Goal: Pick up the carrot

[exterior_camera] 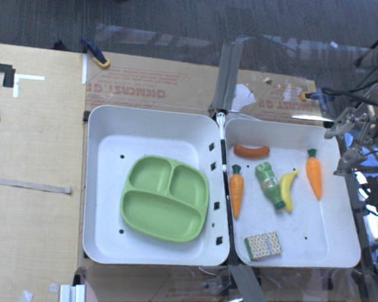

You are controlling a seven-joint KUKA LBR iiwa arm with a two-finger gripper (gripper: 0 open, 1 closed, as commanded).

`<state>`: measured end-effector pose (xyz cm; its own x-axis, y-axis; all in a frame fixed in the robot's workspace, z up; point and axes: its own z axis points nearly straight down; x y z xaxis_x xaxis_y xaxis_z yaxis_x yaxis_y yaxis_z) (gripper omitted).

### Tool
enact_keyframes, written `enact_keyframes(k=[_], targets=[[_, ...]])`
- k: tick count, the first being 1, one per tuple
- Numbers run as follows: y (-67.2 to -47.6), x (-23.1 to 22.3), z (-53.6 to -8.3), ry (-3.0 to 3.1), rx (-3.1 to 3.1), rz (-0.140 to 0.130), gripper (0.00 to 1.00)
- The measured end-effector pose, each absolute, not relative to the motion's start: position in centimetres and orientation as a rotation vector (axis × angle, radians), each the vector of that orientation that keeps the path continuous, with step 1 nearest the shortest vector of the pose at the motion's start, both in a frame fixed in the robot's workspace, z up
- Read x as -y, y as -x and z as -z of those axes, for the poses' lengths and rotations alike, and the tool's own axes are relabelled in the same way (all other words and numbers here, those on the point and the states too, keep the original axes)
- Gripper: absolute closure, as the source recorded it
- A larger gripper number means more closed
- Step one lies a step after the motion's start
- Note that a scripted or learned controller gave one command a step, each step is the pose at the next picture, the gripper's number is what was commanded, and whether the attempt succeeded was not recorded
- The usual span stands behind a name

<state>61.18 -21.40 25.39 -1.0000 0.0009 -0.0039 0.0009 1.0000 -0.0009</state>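
Note:
Two orange carrots with green tops lie in the right bin (337, 255). One carrot (236, 191) rests by the bin's left wall, its tip pointing toward the front. The other carrot (313, 176) lies near the right wall. My gripper (348, 153) hangs over the right bin's right rim at the back, a little to the right of that second carrot and above it. Nothing shows in its grasp.
The right bin also holds a red sausage (251, 150), a green bottle (269, 184), a yellow banana (287, 190) and a small patterned box (263, 245). A green divided plate (166, 198) sits in the left bin (96, 237). Cables and metal parts crowd the right side.

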Motion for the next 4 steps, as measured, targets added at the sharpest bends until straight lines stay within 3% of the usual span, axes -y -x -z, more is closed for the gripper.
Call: enact_keyframes(k=[1, 2, 3, 4], targets=[[-61.3, 22.1, -13.1, 0.291, -3.124, 0.002, 0.0], [-61.8, 22.1, -9.4, 0.244, -3.128, 0.001, 0.0], [-62.0, 22.0, -10.6, 0.249, -3.12, 0.006, 1.0], [-55.9, 19.9, -15.2, 0.251, -3.128, 0.002, 1.0]])
